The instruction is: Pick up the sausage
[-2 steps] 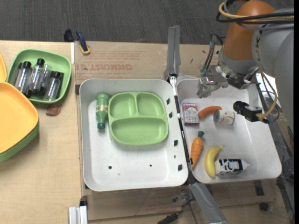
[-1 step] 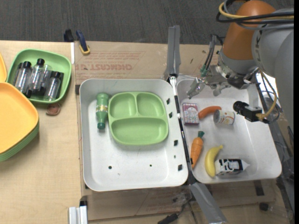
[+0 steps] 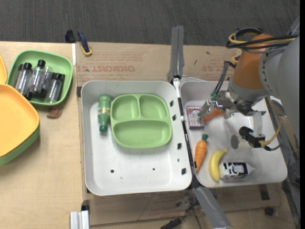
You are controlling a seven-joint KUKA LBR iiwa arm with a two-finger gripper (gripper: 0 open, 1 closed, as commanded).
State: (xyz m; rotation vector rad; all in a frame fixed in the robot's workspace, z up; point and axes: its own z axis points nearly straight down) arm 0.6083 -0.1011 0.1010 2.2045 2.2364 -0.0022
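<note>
The sausage [image 3: 216, 114], a short orange-red piece, is in the right white bin [image 3: 267, 175] near its upper left. My gripper [image 3: 211, 110] reaches in from the right, under the orange wrist band, and sits low over the bin floor. It is shut on the sausage, which shows between the grey fingers [image 3: 208, 109] with one end sticking out toward the right. The gripper body hides part of the sausage.
A pink packet [image 3: 194, 117] lies just left of the gripper. A carrot [image 3: 200, 150], a banana [image 3: 217, 164] and a black-and-white pack [image 3: 235, 169] lie toward the bin's front. The left bin [image 3: 95, 175] holds a green divided plate [image 3: 141, 120] and a green bottle [image 3: 103, 112].
</note>
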